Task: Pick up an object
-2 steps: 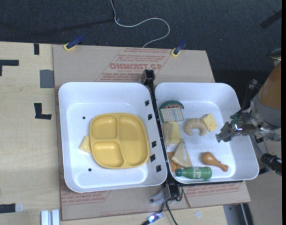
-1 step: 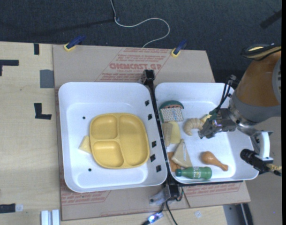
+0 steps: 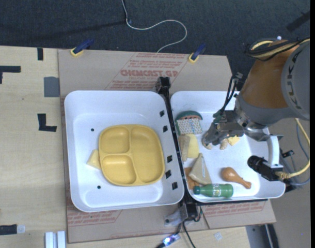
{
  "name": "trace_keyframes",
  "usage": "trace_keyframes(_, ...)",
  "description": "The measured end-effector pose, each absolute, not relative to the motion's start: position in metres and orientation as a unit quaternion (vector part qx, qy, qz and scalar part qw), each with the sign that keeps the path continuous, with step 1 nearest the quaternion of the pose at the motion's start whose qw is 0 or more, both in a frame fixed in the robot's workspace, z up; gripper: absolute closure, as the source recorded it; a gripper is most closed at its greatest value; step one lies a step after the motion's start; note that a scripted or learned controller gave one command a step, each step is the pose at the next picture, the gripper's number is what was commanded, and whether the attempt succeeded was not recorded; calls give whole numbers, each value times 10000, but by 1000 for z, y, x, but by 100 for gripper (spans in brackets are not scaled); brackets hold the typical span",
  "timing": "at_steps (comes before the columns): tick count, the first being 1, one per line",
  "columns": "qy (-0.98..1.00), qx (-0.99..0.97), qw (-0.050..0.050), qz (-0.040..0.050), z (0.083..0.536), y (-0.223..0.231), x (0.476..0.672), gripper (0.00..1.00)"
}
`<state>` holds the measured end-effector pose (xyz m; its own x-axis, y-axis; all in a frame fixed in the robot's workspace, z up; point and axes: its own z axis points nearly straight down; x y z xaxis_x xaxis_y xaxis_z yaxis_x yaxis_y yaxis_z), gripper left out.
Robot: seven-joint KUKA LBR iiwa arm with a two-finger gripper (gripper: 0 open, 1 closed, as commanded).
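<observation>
The cardboard [image 3: 147, 71] under the bins carries red print that reads about "CHEMICAST GP". In the right bin [image 3: 261, 190], a green bottle [image 3: 213, 191] lies on its side along the front wall, cap toward the right. The end effector [image 3: 218, 137] hangs above it, near a small tan piece [image 3: 231, 140]; whether it grips anything cannot be told.

Two white bins sit side by side on a cardboard sheet [image 3: 147, 71] printed with red lettering, the left bin [image 3: 77, 138] at 9 o'clock of the right bin [image 3: 261, 187]. Blue-and-yellow clips hold the sheet's far edge, one [image 3: 82, 47] at 11 o'clock, one [image 3: 197, 52] at 1 o'clock. A white cable [image 3: 152, 26] loops across dark carpet [image 3: 54, 9] at 12 o'clock. Black tape marks [image 3: 6, 73] dot the wooden bench [image 3: 23, 159] at 9 o'clock.
</observation>
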<state>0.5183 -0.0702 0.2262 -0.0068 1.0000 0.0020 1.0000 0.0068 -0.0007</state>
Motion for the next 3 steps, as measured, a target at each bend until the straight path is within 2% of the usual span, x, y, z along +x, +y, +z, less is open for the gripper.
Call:
trace_keyframes(1, -7091, -7051, 12, 5, 218, -27, 533, 100)
trace_keyframes(2, -7090, -7052, 8, 0, 220, 6, 557, 100)
trace_keyframes(3, -7075, -7067, 6, 13, 214, 13, 555, 100)
